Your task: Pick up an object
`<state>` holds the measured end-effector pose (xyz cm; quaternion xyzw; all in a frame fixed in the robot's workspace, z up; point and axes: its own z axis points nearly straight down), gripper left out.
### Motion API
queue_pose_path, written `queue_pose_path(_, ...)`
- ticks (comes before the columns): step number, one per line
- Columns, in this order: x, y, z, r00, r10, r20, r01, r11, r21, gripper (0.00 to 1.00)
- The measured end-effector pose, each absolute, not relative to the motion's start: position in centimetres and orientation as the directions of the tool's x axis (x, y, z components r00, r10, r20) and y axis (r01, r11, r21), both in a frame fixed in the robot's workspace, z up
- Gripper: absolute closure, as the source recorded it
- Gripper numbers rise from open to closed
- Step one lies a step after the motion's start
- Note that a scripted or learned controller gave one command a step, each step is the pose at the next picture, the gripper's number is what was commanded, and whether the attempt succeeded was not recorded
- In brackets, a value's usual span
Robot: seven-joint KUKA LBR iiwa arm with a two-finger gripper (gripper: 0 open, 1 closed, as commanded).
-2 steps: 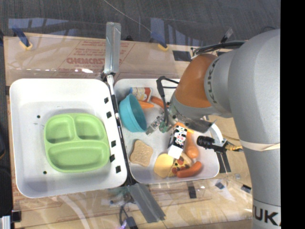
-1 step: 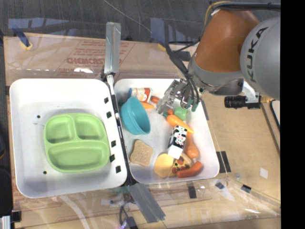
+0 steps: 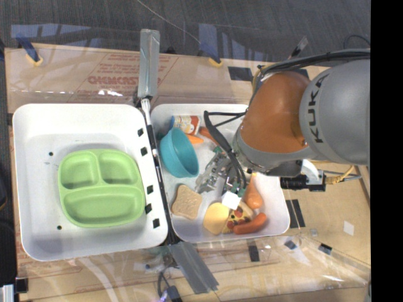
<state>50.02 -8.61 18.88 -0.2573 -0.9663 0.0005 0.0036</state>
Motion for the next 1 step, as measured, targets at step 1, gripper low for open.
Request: queue_pose_path(1, 50.41, -1.04, 19.16, -0.575, 0.818, 0.000, 0.818, 0.575, 0.001, 1.00)
